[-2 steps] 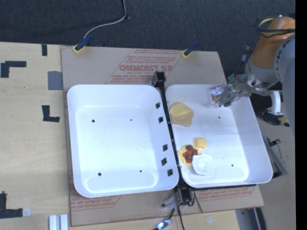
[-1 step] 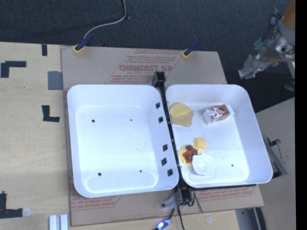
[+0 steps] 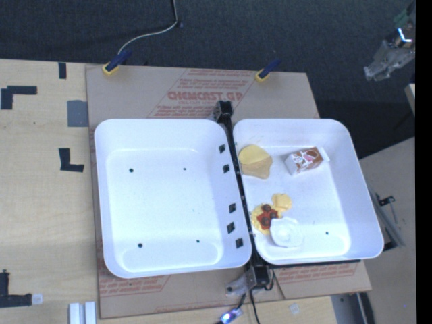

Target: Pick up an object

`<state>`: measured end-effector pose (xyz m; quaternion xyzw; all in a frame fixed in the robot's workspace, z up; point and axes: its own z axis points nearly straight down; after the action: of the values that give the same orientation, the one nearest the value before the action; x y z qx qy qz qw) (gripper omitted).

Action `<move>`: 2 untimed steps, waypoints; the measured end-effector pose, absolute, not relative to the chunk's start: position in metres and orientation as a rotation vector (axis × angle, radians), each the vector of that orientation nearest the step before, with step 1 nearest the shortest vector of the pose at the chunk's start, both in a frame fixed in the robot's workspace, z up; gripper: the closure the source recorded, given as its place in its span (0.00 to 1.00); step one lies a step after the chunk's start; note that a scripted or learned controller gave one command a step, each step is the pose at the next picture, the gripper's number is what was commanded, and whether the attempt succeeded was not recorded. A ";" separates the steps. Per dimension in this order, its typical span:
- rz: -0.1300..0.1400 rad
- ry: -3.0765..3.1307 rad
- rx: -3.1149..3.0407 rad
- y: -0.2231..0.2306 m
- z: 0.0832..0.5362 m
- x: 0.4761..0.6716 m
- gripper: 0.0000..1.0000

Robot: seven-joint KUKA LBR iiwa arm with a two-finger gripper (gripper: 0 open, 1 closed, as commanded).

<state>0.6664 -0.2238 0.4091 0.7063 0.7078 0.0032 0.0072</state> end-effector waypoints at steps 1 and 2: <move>0.010 2.214 2.207 -0.223 0.536 0.668 1.00; -0.006 2.227 2.230 -0.208 0.449 0.570 1.00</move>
<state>0.5703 -0.2077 0.4488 0.7076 0.7066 -0.0020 -0.0052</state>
